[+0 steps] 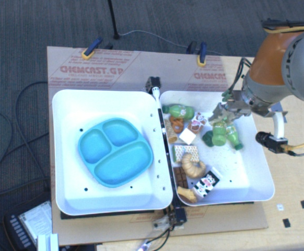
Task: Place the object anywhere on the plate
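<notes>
Gripper above green toys in our right bin.
We see the gripper [226, 115] over a green bottle [220, 135]; the blue plate [115, 151] sits in the left bin [68, 140]. Whether it is clamped, we cannot tell.

The brown board [141, 67] under the two bins carries red printed lettering. At its upper left the words read "CHEMCAST GP" [92, 70]. At the upper right, near the blue clamp, the same red print [210, 76] repeats, partly cut off by the right bin. Small packets in the right bin bear markings too small to read
</notes>
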You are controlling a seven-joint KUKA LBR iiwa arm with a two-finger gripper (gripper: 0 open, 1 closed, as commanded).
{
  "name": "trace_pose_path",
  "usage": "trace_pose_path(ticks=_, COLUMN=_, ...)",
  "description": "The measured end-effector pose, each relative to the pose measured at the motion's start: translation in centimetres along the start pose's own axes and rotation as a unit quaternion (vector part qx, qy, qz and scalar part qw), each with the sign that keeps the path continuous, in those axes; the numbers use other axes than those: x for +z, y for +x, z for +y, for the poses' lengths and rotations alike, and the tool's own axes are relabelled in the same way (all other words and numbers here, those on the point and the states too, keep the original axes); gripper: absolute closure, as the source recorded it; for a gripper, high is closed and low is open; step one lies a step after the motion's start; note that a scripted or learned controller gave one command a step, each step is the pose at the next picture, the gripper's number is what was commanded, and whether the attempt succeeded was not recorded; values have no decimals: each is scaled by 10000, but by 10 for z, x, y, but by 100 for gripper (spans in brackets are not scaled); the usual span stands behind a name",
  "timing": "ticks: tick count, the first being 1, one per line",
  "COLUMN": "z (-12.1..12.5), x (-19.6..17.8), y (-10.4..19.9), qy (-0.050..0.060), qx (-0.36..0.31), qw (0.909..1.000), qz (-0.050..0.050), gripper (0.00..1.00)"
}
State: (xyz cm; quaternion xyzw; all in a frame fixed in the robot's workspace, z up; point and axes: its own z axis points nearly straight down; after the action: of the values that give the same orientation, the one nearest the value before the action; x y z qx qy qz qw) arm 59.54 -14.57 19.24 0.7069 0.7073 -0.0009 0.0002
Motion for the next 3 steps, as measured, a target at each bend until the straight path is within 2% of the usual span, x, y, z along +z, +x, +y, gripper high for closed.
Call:
trace_pose_path(ticks=1, z=71, x=12, y=17, qy=-3, qx=-5, qw=10000, qz=2, gripper=100)
trace_pose_path(ticks=2, z=-27, x=-120, y=43, qy=-20, qx=-1, qw=10000, qz=-1, gripper=100)
trace_pose_path(ticks=3, z=-92, x=-95, y=-5, qy=3, qx=7, qw=10000, qz=0, gripper=100)
